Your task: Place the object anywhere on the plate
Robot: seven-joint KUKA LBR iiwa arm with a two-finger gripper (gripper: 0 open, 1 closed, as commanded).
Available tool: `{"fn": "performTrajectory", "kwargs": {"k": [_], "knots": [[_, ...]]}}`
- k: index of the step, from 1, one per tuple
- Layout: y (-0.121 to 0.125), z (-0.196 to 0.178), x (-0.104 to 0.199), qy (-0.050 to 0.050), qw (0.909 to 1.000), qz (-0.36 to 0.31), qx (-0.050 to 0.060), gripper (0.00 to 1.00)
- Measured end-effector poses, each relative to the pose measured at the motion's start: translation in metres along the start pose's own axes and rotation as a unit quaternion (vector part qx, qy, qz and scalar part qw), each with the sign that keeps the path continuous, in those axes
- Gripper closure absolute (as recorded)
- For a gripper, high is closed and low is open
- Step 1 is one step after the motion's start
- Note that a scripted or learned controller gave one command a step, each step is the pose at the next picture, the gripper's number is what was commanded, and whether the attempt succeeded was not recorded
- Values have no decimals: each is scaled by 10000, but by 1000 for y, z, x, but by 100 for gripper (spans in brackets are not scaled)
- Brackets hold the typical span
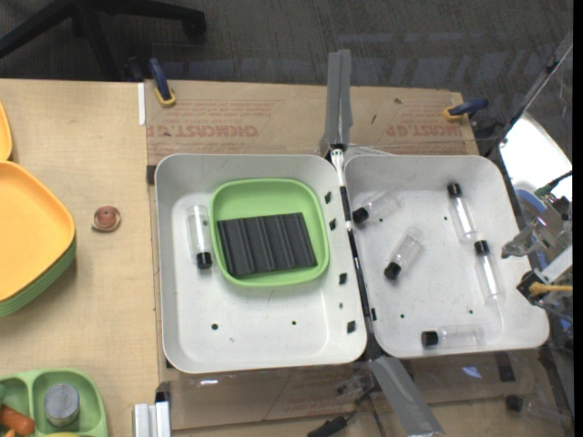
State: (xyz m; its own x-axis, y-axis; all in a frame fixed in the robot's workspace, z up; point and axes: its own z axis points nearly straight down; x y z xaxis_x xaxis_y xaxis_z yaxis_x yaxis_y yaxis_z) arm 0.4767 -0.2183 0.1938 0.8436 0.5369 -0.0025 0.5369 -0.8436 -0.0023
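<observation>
Item: green plate [314,209], taken as landmark, set in the left white bin [264,335]. A dark ribbed insert [269,243] is carried on its face. No vial is lying on it.

Item: clear vial with black cap [198,236], laid just left of the plate, in the same bin, cap end toward the viewer. Apart from the plate rim, or barely so; contact cannot be settled.

Item: five further capped vials, all in the right white bin [437,330], right of the plate. One [375,208] is nearest the plate, just past the divider; one [404,254] is mid-bin; two long ones [462,209] [487,269] are farther right; one [452,337] is along the near wall.

Item: claw [544,260], well right of the plate, at the outer rim of the right bin. Partly cut off and mixed with cables and bright reflections; whether it is open or closed cannot be told, and nothing is seen between its tips.

Step judged in hand: the approach, before any pick. Which vial is meant as the object is not indicated. The next move is judged to call for a descent over one vial, a closing across its narrow body, then a carry leftward to the plate.

Also noted on the desk: orange plates [27,235] and a small reddish knob [107,218], far left of the plate.
</observation>
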Motion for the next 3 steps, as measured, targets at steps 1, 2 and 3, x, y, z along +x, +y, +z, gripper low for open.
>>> {"fn": "performTrajectory", "kwargs": {"k": [1, 2, 3], "knots": [[-1, -1, 1, -2, 9995, 324, 1, 0], [3, -9, -2, -9, 9982, 602, 3, 0], [3, -21, -2, -5, 9955, 949, 1, 0]]}}
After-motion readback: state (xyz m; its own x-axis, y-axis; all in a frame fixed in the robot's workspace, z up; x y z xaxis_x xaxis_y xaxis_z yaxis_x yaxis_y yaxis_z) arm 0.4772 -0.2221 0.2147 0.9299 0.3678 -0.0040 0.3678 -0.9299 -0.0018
